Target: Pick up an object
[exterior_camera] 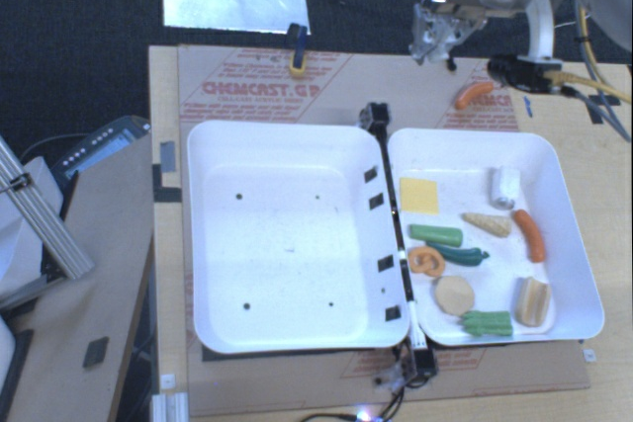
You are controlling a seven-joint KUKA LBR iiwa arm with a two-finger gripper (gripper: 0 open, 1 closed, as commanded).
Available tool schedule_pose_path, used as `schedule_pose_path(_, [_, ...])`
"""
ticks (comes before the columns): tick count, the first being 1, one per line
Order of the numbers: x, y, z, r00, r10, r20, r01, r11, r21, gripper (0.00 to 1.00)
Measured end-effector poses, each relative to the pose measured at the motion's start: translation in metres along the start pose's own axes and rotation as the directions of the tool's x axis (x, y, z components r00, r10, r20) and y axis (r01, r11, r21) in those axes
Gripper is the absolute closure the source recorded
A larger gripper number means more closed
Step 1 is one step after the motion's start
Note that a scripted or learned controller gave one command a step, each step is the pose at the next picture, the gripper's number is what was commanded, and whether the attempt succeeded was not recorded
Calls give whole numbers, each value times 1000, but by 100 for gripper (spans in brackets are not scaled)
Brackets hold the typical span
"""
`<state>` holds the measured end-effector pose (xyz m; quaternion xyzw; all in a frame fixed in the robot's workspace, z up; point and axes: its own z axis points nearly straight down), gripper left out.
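My gripper [436,54] hangs high over the bench behind the right bin [572,242], well apart from everything in it, open with nothing between its fingers. Several toy foods lie in that bin: a yellow square [418,196], a white cylinder [505,187], an orange sausage [530,235], a pale wedge [488,224], a green cucumber [436,235], a dark green pepper [465,256], an orange ring [426,261], a tan disc [454,295], a green piece [488,322] and a bread piece [532,301].
The left bin [198,212] adjoins the right one along a black hinged seam [391,232]. Another orange sausage [474,95] lies on the cardboard behind the right bin. A small blue and yellow clamp [297,49] stands at the back.
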<state>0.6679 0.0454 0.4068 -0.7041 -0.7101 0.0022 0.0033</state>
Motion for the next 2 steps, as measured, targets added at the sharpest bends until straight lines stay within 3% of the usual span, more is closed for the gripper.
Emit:
schedule_pose_path(1, [152, -22, 76, 1000, -9, -2, 9, 1000, -2, 100])
schedule_pose_path(2, [168, -11, -127, 1000, 2, -5, -2, 1000, -29, 100])
